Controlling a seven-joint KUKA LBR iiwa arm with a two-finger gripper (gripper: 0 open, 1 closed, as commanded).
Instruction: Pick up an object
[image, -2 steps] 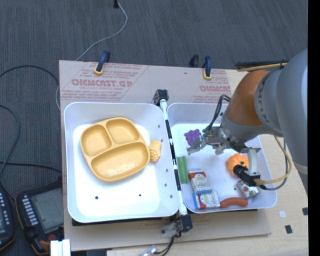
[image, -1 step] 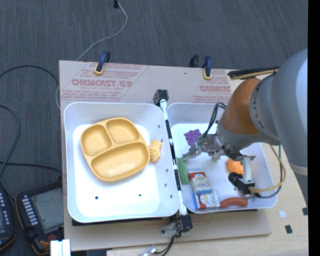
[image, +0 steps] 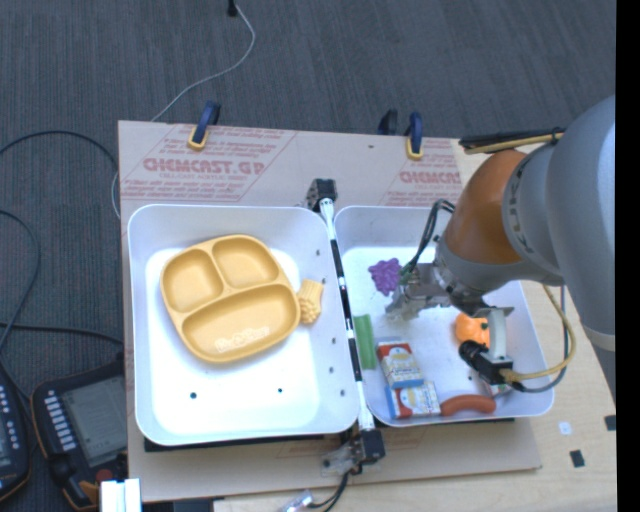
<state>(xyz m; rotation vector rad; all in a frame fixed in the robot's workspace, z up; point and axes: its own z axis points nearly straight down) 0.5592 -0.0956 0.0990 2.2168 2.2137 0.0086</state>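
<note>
I am watching the gripper (image: 408, 303) hanging low in the right bin (image: 535, 395), just right of the purple grapes (image: 385, 273) and above the green stick (image: 362, 340). From this slant I cannot tell how the gripper is set, and I am seeing nothing caught in it, so I am treating the pick as not yet made.

The grapes are the nearest thing, lying near the bin's left wall and close beside the gripper. I am judging them to be a light toy, lumpy and probably a bit soft, so they should give under a squeeze rather than slip. I would be taking them across the widest part of the bunch, not by the tip.

The other candidates are lying further down the bin. The box (image: 406, 378) is looking stiff and light, with flat faces that would suit a pinch across its narrow width. The green stick is lying along the left wall, which leaves little room for a finger on that side. The orange ball (image: 470, 328) is sitting close under the arm's wrist; round and smooth, it is likely to roll or squirt out. The red sausage (image: 467, 405) at the bottom edge is thin and near the wall, so awkward too.

In the left bin (image: 150, 400) a yellow tray (image: 235, 298) and a corn cob (image: 310, 301) are lying well apart from the gripper.
</note>
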